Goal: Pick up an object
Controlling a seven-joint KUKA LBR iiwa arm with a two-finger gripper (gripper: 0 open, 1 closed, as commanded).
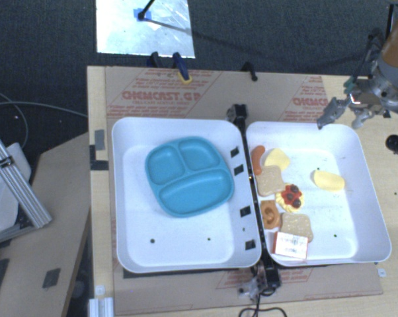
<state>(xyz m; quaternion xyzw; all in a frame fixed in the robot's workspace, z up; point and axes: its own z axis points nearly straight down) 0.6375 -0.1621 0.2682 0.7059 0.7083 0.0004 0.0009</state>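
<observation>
— Food pieces [283, 197] are what you're after: where are they?
— You'll find them scattered in the right bin [365, 197], with your gripper [346, 109] above its far rim, well apart from them.
— And the fingers?
— Spread wide, gripping nothing.

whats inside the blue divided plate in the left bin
Nothing shows in the blue divided plate: its three compartments look bare. It sits in the left bin, and the patch of bin floor under it is covered. The toy food all lies in the right bin.
</observation>
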